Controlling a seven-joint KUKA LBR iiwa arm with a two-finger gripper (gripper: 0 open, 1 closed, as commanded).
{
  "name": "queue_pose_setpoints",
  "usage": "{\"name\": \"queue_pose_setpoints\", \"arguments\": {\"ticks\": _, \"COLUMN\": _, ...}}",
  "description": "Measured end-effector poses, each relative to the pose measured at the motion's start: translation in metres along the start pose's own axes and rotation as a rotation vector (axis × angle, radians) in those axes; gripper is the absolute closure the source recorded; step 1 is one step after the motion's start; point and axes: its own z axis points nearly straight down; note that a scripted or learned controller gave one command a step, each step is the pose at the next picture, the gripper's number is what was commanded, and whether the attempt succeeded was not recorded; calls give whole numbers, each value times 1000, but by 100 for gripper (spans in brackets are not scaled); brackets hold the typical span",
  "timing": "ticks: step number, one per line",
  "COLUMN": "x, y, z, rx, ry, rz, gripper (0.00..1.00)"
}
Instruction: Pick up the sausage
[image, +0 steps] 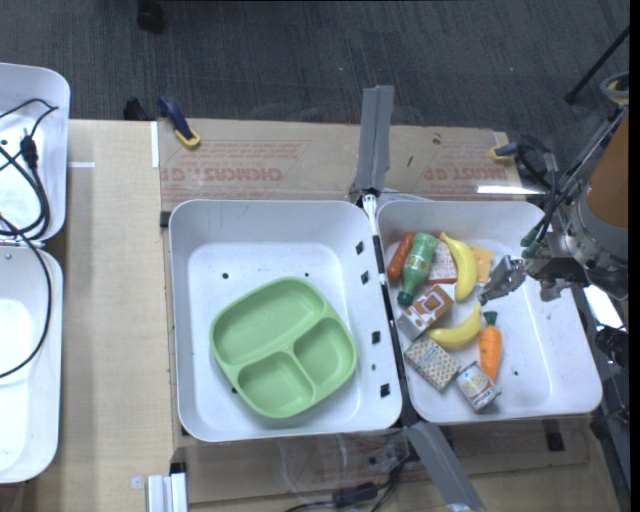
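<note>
Reading sausage at right bin's upper-left corner, long axis slanting upper-right to lower-left, touching green bottle. Gripper hangs to its right, past bananas; jaw state I cannot tell. I'd judge leftward reach needed.

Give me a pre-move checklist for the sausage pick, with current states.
1. Sausage located: ok, at the right bin's left wall, beside the green bottle.
2. Sausage top unobstructed: ok.
3. Room for fingers around it: not ok, bottle and bin wall crowd it.
4. Gripper over sausage: not ok, it sits to the right, near the bananas.
5. Gripper free of objects: cannot tell.
</note>
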Motion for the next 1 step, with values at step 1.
{"name": "queue_pose_setpoints", "arguments": {"ticks": 1, "x": 65, "y": 73, "z": 2, "rx": -1, "ry": -1, "rz": -146, "gripper": 0}}
